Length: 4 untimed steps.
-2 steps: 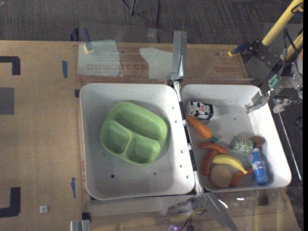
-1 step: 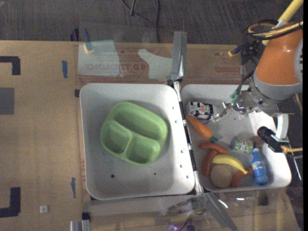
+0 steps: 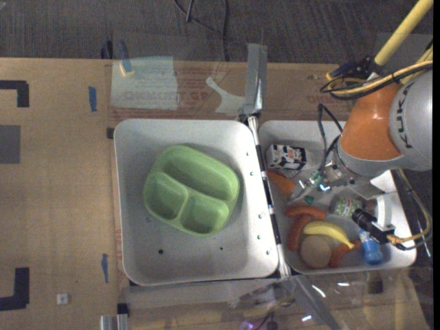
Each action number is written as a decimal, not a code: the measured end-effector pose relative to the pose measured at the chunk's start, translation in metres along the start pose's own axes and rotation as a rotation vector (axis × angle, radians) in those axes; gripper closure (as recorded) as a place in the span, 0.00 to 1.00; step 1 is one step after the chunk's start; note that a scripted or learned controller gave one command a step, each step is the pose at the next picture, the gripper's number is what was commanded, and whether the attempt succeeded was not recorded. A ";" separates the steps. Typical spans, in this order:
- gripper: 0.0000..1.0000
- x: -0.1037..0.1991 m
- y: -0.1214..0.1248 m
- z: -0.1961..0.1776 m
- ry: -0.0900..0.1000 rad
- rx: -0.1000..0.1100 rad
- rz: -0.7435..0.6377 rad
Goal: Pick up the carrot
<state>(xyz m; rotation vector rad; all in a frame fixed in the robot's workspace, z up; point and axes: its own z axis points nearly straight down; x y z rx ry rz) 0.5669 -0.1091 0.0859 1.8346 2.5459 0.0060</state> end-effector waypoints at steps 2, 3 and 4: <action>0.00 0.011 -0.008 0.000 -0.002 0.000 0.189; 1.00 0.009 -0.007 -0.008 -0.003 -0.001 0.192; 1.00 0.054 -0.015 -0.096 -0.001 0.009 0.422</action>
